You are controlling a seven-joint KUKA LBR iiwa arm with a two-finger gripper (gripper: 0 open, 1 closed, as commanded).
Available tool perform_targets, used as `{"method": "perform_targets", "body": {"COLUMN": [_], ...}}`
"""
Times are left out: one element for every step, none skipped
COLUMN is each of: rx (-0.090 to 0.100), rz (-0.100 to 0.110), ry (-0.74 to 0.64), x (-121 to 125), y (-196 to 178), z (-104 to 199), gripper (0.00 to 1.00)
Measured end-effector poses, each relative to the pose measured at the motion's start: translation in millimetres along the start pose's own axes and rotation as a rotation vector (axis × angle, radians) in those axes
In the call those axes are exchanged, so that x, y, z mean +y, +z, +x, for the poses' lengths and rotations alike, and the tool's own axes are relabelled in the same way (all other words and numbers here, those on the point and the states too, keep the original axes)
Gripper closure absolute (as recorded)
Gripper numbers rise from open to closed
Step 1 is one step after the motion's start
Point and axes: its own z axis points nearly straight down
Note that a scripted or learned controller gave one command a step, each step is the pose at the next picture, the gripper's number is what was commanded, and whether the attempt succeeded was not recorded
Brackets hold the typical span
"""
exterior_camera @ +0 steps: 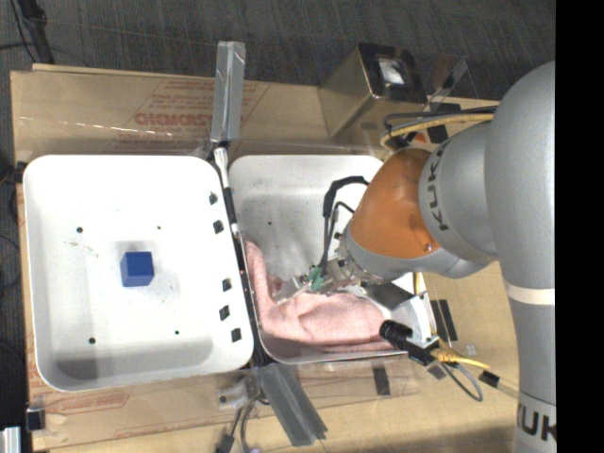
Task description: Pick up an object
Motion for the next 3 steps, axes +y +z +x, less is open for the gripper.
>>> {"method": "perform_targets", "body": {"rx": [-0.001,0.0,-0.002], "rz": [-0.001,0.001,-0.002], "ry": [0.025,0.02,0.269], "x": [11,12,101], "y": [8,-1,-92], "z": [15,15,33], "gripper": [0.0,1.0,1.0]}}
